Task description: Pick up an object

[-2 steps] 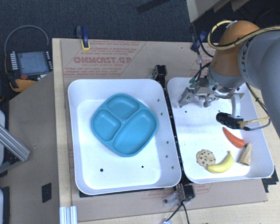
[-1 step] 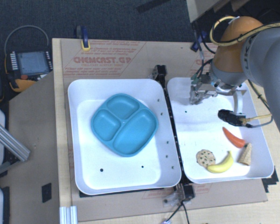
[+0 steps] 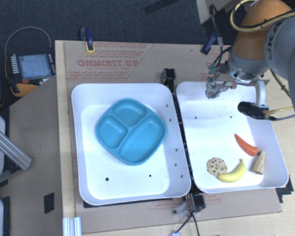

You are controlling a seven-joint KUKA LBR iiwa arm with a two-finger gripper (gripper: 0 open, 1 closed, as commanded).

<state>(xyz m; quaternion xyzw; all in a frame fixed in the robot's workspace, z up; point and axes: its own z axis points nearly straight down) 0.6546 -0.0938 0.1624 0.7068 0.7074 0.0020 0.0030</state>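
Pincer hangs at far end of right bin, can't tell its state, w/ carrot, wedge, banana & cookie all well toward the near end from it; risk: descending here it grabs nothing.

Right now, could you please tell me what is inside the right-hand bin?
The right bin holds a cookie, a banana, a carrot and a tan wedge, all near its front. The end effector hangs over its far end, covering a patch of floor.
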